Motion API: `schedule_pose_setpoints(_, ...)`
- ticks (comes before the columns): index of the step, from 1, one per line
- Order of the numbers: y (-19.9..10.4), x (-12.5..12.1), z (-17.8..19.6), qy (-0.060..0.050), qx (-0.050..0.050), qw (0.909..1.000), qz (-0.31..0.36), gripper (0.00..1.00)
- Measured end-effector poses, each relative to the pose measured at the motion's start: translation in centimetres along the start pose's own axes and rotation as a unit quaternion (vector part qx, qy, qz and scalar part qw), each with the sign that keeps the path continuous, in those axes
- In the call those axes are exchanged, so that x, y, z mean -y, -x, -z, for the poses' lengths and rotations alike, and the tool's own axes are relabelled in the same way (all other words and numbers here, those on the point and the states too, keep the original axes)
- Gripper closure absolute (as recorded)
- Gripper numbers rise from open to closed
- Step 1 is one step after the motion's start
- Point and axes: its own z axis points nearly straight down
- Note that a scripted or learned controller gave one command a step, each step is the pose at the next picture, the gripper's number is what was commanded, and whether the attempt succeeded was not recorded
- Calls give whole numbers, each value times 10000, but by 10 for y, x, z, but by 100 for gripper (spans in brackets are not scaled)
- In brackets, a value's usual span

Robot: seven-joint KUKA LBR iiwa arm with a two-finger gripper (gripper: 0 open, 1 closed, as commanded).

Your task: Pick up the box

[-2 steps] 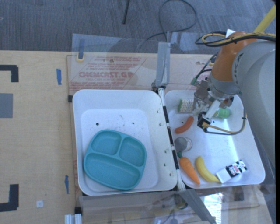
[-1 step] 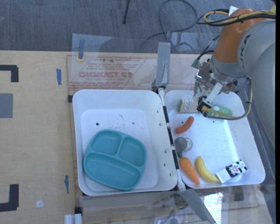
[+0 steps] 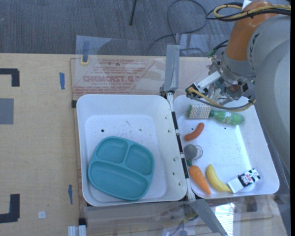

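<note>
You see a pale wooden tabletop [image 3: 37, 138] carrying two shallow white bins side by side, with grey carpeted floor [image 3: 69, 18] beyond its far edge and black cables [image 3: 184, 14] lying on it. Blue tape strips [image 3: 61, 80] and black markings [image 3: 11, 77] sit on the wood to the left of the left bin [image 3: 87, 110]. That bin holds a teal divided plate [image 3: 120, 168]. In the right bin [image 3: 262, 152], the box [image 3: 244, 179], a small white carton with black patches, lies at the near right corner, just beside a banana [image 3: 216, 179] and near a carrot [image 3: 199, 179]. A green bottle [image 3: 216, 115], a sausage [image 3: 194, 131] and a grey cup [image 3: 192, 151] also lie there. The end effector [image 3: 221, 90] hangs over the far edge of the right bin, well apart from the box; you cannot tell how wide it stands.
</note>
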Motion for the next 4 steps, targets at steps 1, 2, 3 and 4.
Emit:
schedule_pose_setpoints(1,-2,2,9,-1,11,10000,32,100)
schedule_pose_setpoints(2,-4,3,18,-4,25,10000,57,100)
schedule_pose_setpoints(3,6,26,22,-20,11,9982,-597,100)
schedule_pose_setpoints(4,6,26,22,-18,12,9982,-595,0)
